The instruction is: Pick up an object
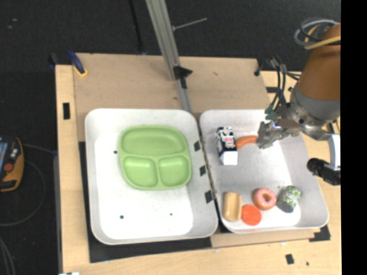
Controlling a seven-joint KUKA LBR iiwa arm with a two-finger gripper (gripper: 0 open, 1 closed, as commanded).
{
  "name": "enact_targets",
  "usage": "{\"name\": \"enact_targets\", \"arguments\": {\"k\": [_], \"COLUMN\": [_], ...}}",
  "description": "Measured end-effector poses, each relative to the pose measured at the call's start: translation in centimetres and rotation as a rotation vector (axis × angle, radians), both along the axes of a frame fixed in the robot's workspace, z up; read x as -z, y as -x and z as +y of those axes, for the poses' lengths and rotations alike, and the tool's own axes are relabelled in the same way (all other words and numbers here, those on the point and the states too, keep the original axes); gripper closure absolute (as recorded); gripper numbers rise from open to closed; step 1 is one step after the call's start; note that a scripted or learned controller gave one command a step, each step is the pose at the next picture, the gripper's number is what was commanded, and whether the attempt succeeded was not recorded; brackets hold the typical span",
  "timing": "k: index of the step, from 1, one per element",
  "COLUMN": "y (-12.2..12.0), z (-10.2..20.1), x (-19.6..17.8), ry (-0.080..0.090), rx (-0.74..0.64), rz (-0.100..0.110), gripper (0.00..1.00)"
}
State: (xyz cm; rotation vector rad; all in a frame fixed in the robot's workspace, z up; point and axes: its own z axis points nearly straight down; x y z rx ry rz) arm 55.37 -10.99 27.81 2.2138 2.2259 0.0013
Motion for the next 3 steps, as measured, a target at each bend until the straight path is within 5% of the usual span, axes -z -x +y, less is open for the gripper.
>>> {"name": "enact_targets", "arguments": {"k": [3], "y": [-5.6], "z": [14.4], "x": [2.9], "ry": [-0.001], "rx": [-0.001], "rz": [0.000], "gripper": [1.00]}}
